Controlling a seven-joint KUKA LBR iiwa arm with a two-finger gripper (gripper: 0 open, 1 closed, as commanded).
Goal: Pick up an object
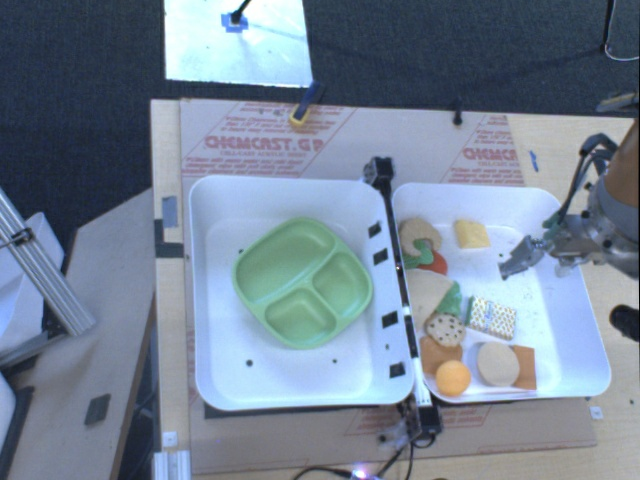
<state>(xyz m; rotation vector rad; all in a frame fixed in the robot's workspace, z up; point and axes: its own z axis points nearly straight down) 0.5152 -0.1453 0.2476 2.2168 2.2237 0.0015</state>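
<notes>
Toy foods (462, 328) in right bin (578, 368), green tray (302, 282) left

Lighting: even, diffuse, moderately bright, overhead; no single hard source that I can place. Glare: the two white bins (290, 193) run close to blown-out, their walls nearly featureless; the metal plate (238, 28) beyond my surface (420, 133) reflects as a pale washed sheen. Shadows: soft and short; a faint one hugs the green divided plate (302, 282), another lies under my hand (520, 260) on the right bin's floor. Dark areas: the floor carpet reads deep blue-black, grainy. Sharpness: modest overall, low resolution; small items look soft-edged, printed lettering on the surface legible but fuzzy. My arm at right is slightly blurred.
</notes>
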